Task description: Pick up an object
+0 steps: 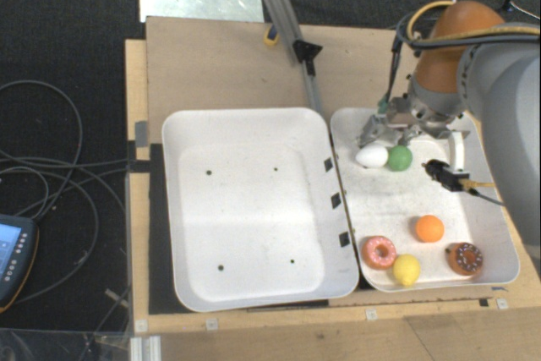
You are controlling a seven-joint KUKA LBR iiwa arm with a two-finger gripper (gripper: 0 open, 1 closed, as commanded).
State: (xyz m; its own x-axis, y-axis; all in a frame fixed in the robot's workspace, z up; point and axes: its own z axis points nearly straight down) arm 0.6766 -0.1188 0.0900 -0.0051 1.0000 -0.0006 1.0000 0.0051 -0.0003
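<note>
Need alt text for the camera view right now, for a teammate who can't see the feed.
The gripper is low in the right bin, just above a white egg-shaped object and a green ball. An orange ball, pink donut, lemon and chocolate donut lie nearer the front.

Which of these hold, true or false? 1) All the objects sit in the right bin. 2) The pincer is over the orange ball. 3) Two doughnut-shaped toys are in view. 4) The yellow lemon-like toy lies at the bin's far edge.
1) True: every piece lies in the right white bin.
2) False: the pincer is at the white egg-shaped object and green ball; the orange ball lies apart.
3) True: pink-frosted doughnut, brown chocolate doughnut.
4) False: the yellow lemon-like toy is at the near edge.
</note>
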